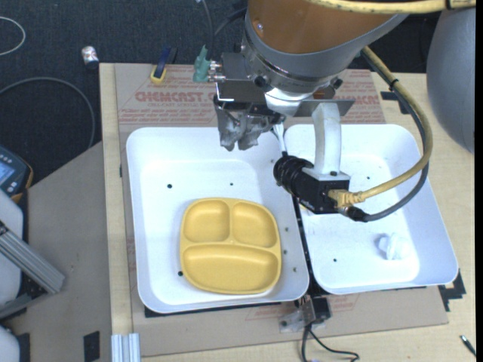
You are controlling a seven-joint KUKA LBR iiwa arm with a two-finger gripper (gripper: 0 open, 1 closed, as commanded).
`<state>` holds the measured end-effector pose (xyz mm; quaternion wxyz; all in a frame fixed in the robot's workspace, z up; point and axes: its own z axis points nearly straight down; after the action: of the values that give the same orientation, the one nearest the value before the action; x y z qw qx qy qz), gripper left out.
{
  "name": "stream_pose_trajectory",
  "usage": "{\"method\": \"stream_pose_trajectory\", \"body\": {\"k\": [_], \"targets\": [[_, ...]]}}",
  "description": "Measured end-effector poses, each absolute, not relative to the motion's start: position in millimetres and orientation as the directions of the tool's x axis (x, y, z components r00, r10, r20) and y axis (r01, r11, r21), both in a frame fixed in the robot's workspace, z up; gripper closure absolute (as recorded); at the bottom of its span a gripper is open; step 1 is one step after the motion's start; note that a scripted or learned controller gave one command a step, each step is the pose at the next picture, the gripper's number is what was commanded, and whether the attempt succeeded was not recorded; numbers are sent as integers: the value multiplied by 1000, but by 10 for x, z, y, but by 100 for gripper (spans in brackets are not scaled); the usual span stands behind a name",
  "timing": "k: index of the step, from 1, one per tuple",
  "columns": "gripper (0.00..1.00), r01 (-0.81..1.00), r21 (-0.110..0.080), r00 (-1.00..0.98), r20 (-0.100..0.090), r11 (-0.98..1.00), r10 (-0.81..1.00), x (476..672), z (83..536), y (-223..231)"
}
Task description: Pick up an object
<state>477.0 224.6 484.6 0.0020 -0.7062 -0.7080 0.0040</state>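
Camera view: the arm (pixel 324 21) is seen reaching in from the upper right, its orange band filling the top of the frame and its wrist pointed downward over the far edge of the left bin (pixel 151 202). The gripper (pixel 240 136) is held just above that bin's far wall, near the divide between the two bins. Nothing is seen between its tips; whether it is released or clenched cannot be told. A yellow divided plate (pixel 229 245) is seen lying flat in the left bin's near half, well apart from the gripper. A small white object (pixel 389 246) lies in the right bin (pixel 423 202), toward its near right corner.
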Motion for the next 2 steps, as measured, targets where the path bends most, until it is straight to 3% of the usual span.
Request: {"method": "stream_pose_trajectory", "body": {"k": [1,2], "targets": [[100,1000,-6,5,-3,-6,1000,4790,4585,1763],[100,1000,-8,-5,-2,5,1000,4779,4145,2271]]}}
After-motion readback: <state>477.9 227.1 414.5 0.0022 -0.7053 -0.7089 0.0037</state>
